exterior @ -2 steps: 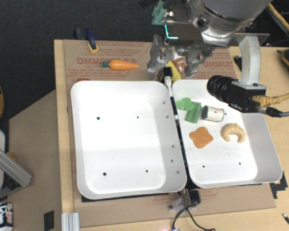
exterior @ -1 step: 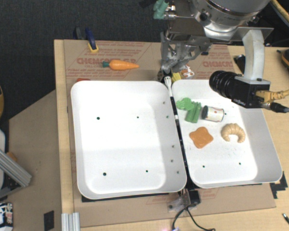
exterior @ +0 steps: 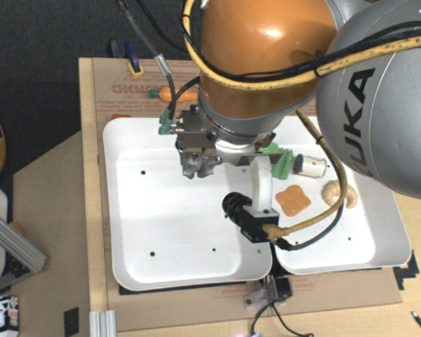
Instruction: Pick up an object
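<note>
Bench bearing the white left bin [exterior: 161, 223]. Gripper [exterior: 196, 161] hangs over its far half. Whether it is wide or closed cannot be told.

Two white bins [exterior: 161, 258] rest side by side on a printed cardboard sheet [exterior: 107, 90].

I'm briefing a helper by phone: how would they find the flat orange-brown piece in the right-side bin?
Look in the white bin on the view's right. Below a green piece and left of a beige lump lies the orange-brown piece. It alone is flat, squarish and toast-coloured.
</note>
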`<state>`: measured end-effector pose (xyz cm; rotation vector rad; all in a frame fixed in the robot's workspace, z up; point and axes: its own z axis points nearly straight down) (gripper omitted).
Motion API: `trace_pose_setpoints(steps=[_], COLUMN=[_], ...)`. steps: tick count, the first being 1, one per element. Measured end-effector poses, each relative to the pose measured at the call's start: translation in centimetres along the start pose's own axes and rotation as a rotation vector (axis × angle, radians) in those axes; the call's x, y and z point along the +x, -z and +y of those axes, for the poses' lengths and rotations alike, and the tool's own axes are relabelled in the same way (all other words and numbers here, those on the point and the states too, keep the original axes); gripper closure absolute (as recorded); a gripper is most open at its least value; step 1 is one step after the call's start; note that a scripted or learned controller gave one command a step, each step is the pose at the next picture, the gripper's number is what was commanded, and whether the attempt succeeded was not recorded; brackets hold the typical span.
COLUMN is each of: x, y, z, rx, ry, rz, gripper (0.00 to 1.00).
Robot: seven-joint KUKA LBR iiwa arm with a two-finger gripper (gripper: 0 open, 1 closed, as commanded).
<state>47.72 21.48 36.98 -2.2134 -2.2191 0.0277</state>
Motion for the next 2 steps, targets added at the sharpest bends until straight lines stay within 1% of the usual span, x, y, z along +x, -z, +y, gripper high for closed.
trace_pose_setpoints(steps=[1, 2], x=[1.0, 1.1], y=[-8.0, -6.4], z=[8.5, 8.2], rx=[-0.014, -0.019], ry=[-0.005, -0.004], rz=[0.005, 0.009], gripper=[1.0, 1.0])
